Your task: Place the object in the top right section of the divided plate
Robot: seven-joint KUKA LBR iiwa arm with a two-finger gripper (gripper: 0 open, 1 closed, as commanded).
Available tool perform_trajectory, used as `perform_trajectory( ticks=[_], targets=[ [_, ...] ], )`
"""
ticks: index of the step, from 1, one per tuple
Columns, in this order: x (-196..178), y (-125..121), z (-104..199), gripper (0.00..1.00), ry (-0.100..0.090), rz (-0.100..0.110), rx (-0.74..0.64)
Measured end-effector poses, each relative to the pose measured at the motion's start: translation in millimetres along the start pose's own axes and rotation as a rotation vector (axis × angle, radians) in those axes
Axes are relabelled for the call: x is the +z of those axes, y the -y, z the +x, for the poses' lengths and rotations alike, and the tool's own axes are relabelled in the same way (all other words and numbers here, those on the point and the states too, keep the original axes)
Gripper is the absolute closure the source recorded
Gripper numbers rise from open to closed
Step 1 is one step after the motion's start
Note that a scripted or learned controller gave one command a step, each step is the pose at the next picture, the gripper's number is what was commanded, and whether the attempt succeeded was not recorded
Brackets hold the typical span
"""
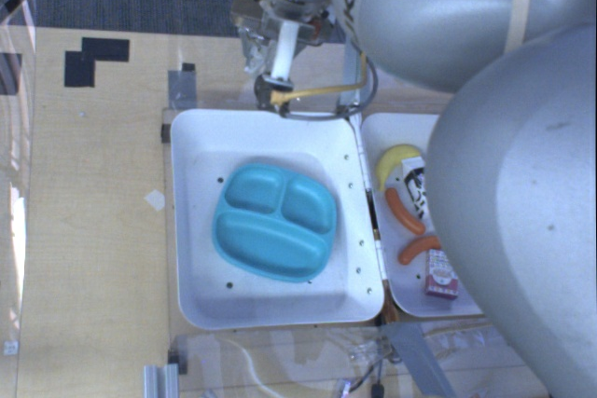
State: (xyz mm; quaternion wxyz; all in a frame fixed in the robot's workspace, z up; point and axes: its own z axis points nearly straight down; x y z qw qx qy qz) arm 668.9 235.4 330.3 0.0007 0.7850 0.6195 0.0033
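Starting nearest the camera, well in front of the pincer (pixel 254 61) and off to the arm's side, the right bin (pixel 396 301) holds a small red carton (pixel 440 277), two orange sausages (pixel 403 208) and a yellow fruit (pixel 394 161). Any of these may be the thing to move. Just in front of the pincer, the blue divided plate (pixel 272 242) lies in the left bin (pixel 196 200), its top right section (pixel 308 200) bare. The pincer hovers over that bin's far rim with nothing visibly held; its opening I cannot tell. A square descent onto one item seems wisest.

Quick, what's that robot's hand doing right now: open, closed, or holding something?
Gripper: cannot be told from this view.
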Motion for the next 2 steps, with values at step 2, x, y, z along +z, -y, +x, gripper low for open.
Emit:
perform_trajectory(
  ticks=[2],
  targets=[
    [58.3,0.1,1.3,1.0,-0.002,-0.001,-0.081]
  ],
)
